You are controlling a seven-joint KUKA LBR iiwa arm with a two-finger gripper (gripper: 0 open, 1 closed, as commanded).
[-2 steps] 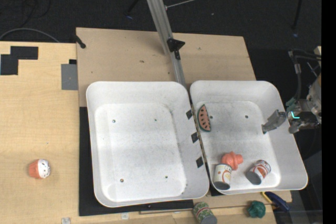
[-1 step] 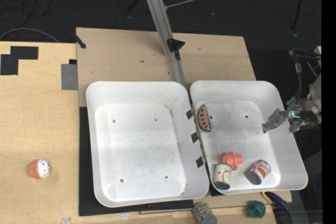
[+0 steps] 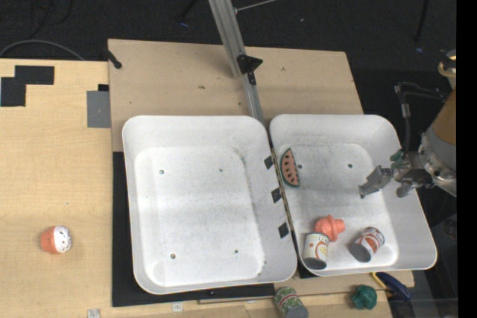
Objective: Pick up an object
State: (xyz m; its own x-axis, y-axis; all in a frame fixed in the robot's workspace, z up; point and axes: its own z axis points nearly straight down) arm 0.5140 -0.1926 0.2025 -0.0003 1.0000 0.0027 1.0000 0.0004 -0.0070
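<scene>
Dark floor and stray cables are seen behind a pale wooden bench (image 3: 59, 160), on which two shallow white bins are set side by side. Nothing has been lifted yet, as far as can be judged. The gripper (image 3: 389, 182) is positioned over the right edge of the right bin (image 3: 339, 130), with its two fingers spread apart and nothing caught between them. Candidates are gathered along that bin's near side: a watermelon slice (image 3: 289, 167) against the dividing wall, an orange toy (image 3: 329, 226), a small white cup (image 3: 316, 248) just beside it, and a red-and-white can (image 3: 367, 243) lying on its side. The can is nearest the gripper, though well apart from it. Approach, descent, closing and lifting are all judged to be left.
</scene>
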